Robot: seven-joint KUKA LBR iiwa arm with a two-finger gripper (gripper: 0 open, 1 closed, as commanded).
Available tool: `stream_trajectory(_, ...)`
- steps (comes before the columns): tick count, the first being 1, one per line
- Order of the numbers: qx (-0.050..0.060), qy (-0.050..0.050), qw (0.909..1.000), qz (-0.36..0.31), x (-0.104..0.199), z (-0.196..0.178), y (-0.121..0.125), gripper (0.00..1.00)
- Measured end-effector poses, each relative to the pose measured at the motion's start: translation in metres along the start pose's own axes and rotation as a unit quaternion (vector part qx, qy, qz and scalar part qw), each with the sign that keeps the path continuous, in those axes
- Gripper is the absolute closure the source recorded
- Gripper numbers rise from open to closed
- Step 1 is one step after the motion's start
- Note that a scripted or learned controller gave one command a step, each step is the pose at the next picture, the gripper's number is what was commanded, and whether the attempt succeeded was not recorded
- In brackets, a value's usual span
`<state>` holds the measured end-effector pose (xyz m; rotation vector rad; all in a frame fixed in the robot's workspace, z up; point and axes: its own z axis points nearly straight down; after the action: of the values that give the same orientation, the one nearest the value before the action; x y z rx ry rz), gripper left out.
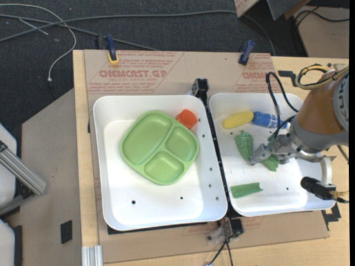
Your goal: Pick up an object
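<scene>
The jaws, whose state I cannot tell, are low in the right bin (236, 204) beside the green vegetable (244, 144), so they should center over it before closing.

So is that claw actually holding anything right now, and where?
It cannot be told: the gripper is down among the green pieces in the right bin, but no grip shows.

One fixed camera looks down at a slant from above the bench (166, 65), far enough to take in both white bins: the left bin (105, 148), the right bin (288, 201), and some dark floor (138, 15) beyond.
</scene>
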<state>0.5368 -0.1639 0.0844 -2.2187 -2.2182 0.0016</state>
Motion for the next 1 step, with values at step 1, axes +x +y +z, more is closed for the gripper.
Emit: stream_trajectory(1,-0.002,0.000,1.0000,0.000,-0.0002,-0.0117,0.0009,1.00)
